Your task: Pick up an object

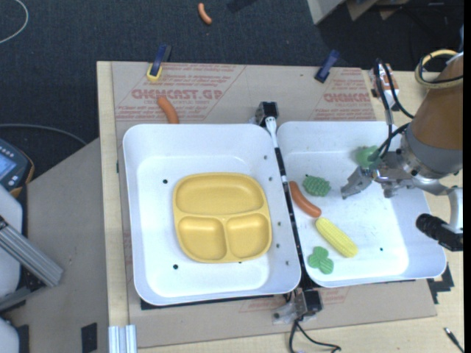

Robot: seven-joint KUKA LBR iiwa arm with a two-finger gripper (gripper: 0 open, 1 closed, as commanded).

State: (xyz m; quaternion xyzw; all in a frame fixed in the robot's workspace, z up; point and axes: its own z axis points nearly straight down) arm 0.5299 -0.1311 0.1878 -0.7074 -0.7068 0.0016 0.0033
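we see a worktop [221, 87] covered in brown cardboard with faint red lettering. directly on it lie two white bins side by side, the left bin [147, 212] and the right bin [412, 259], touching along their inner edges. an orange sausage [168, 109] lies near the back-left corner.

The scene is lit evenly and brightly from above, so that only soft, short shadows are cast inside the white bins [140, 197] and beneath the yellow tray [221, 216]. The bin floors are rendered near white with mild glare, while the dark floor [73, 20] around the surface [221, 87] is left dim. Slight softness is seen overall, and the arm [441, 116] at the right is a little blurred.
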